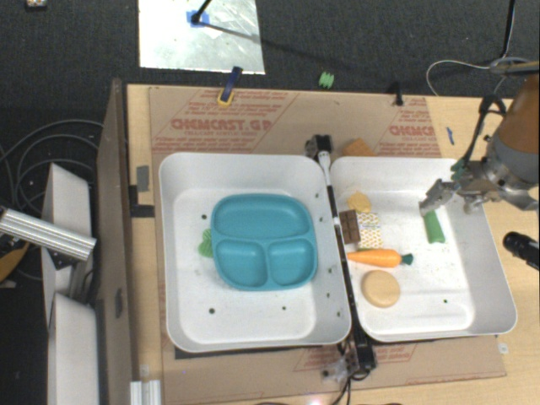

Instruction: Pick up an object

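Note:
My gripper point(451, 202) hangs over the far right part of the right bin point(494, 306), its two fingers spread open with nothing between them. A green stick-shaped piece point(434, 226) lies on the bin floor just beside the left fingertip point(433, 197), toward the front. Further left in the same bin lie an orange carrot point(375, 258), a round tan bun point(380, 289), a small yellow piece point(360, 202), a checked waffle piece point(368, 223) and a brown bar point(348, 226) against the left wall.
The left bin point(181, 310) holds a blue divided tray point(262, 240) with a small green thing point(205, 243) at its left side. An orange block point(357, 148) lies on the cardboard behind the bins. Cables lie on the floor at left.

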Robot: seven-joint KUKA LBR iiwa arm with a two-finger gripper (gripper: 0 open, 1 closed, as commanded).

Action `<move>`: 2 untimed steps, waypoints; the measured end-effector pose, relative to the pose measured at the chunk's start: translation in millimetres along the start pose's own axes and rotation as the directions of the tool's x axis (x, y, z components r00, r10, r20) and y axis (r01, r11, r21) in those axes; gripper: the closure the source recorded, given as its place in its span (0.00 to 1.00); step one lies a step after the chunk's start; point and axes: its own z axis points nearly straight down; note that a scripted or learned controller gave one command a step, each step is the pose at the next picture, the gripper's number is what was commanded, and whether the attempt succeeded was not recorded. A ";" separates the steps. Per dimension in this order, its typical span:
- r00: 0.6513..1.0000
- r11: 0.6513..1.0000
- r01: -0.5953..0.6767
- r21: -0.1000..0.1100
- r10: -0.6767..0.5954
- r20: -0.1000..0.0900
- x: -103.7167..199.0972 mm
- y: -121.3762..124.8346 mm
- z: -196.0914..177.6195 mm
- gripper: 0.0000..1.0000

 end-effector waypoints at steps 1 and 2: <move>1.000 1.000 -0.003 0.006 0.003 0.000 -31.5 23.5 131.7 0.00; 1.000 1.000 0.000 -0.003 0.000 0.001 -30.6 26.0 113.7 1.00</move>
